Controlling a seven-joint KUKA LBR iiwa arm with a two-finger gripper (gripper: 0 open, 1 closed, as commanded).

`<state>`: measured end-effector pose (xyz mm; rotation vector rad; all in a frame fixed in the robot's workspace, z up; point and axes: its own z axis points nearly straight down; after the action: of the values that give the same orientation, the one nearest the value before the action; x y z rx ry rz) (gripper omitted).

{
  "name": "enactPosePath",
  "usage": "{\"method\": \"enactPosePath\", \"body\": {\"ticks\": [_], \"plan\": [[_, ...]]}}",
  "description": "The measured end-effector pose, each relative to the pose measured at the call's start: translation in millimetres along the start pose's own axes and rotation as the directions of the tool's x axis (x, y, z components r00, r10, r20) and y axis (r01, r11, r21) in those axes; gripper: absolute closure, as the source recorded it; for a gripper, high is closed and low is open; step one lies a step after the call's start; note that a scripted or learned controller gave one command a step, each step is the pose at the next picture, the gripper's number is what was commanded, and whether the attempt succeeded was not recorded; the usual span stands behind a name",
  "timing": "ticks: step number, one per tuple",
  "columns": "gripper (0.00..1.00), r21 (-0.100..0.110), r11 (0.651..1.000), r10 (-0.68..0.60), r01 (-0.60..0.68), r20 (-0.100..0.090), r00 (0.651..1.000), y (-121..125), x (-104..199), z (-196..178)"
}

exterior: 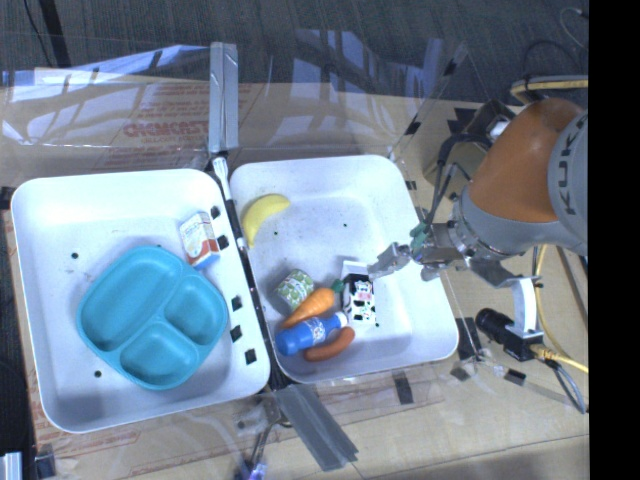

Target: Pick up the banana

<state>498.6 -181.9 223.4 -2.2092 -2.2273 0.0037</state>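
Your bench (120, 118) carries two white bins. From the overhead camera, the banana (262, 213) lies alone by the right bin (330, 173)'s upper-left wall, giving clear access. The gripper (385, 262) hovers well apart above the carrot (310, 305) pile, seemingly holding nothing; its opening can't be judged.

2 white bins: left bin (40, 268), right bin (385, 183). Left bin: 1 blue tray (150, 318) w/ 3 sections, 1 small carton (197, 236). Right bin: 1 banana (262, 211), 1 carrot (312, 304), 1 blue bottle (308, 332), 1 sausage (332, 344), 1 green ball (295, 288), 1 cow-print box (359, 300). Total 8 items, 6 in right bin.
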Motion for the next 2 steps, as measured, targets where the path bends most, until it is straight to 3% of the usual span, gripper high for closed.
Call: {"method": "enactPosePath", "body": {"ticks": [1,2], "plan": [[0.0,-0.026,0.999,0.02,-0.019,0.004,1.0,47,63,96],[0.0,-0.003,0.985,-0.175,0.175,0.002,0.985,135,82,107]]}}
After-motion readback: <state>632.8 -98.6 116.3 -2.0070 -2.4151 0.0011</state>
